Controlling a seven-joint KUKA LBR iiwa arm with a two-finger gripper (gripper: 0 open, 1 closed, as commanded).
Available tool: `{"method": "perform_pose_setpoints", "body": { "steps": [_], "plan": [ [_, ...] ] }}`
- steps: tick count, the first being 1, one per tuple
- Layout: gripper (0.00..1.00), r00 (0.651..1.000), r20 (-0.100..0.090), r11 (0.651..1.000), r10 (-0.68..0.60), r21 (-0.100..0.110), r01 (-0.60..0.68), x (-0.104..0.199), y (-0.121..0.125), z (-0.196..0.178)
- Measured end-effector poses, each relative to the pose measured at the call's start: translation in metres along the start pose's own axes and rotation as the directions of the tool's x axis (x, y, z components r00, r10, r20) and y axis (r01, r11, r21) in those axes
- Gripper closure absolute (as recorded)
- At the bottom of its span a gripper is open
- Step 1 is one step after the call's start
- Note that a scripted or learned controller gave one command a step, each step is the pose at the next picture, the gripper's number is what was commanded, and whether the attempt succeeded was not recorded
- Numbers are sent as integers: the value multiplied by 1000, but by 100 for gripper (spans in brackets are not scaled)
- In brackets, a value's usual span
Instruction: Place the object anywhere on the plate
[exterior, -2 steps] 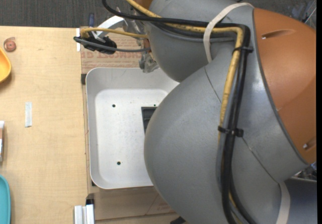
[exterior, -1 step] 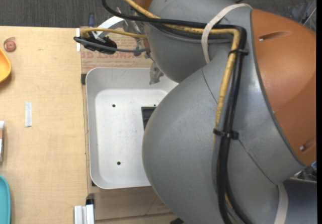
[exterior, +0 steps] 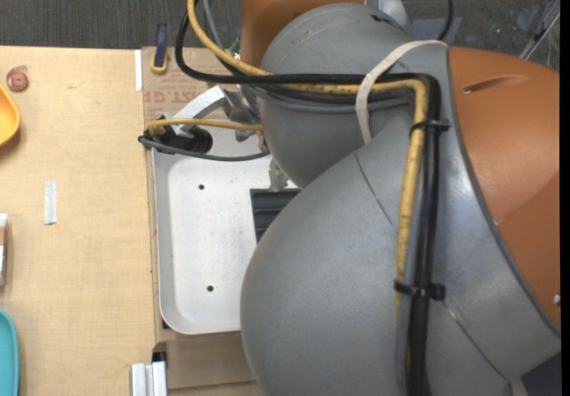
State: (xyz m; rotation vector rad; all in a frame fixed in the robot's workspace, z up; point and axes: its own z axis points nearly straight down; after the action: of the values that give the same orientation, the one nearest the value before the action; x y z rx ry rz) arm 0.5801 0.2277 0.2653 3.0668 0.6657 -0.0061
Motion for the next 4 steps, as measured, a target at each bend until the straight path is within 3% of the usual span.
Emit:
{"method": "perform_pose_setpoints", "body": {
  "steps": [1,2,3,4],
  "plan": [
    [100,1000,3,1000,1,-3,-1,0,2,-8],
    [100,922,2,922,-388,0,388,47,21,-54],
    [100,870,3,870,-492,1,492,0,0,2],
    [100,800,3,800,-600,2,600,10,4,1]
  ]
}}
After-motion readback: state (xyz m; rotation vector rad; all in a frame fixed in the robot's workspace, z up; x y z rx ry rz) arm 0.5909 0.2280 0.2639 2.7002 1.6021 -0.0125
